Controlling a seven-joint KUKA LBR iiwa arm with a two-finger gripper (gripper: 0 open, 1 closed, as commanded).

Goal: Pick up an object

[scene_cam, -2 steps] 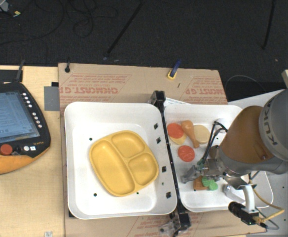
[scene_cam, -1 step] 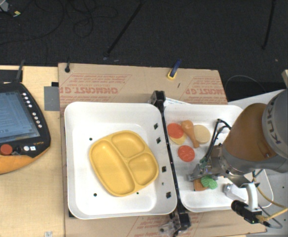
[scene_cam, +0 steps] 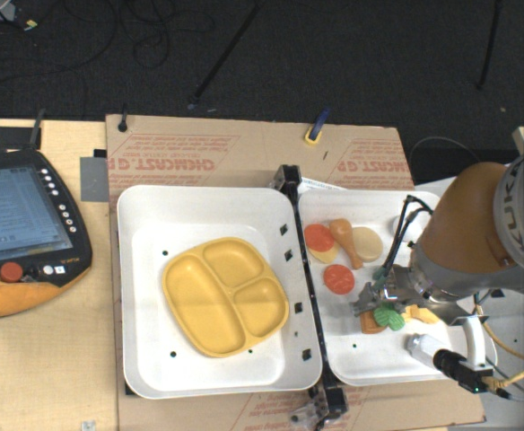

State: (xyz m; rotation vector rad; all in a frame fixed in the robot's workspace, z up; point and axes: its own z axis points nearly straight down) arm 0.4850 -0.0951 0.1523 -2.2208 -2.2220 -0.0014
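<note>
Sitting at far left on the desk [scene_cam: 65, 366]: a teach pendant [scene_cam: 24, 232] with a lit screen. Lying in the left bin [scene_cam: 145, 214]: a yellow divided plate [scene_cam: 224, 294]. Resting in the right bin [scene_cam: 370, 371]: two red toy tomatoes [scene_cam: 319, 238], a tan drumstick [scene_cam: 355, 241], a green toy piece [scene_cam: 388, 316] touching an orange piece [scene_cam: 373, 324]. Hovering just over the green piece: the end effector [scene_cam: 376, 296], finger opening impossible to tell. Reaching in from the right: the arm [scene_cam: 464, 236].
</note>
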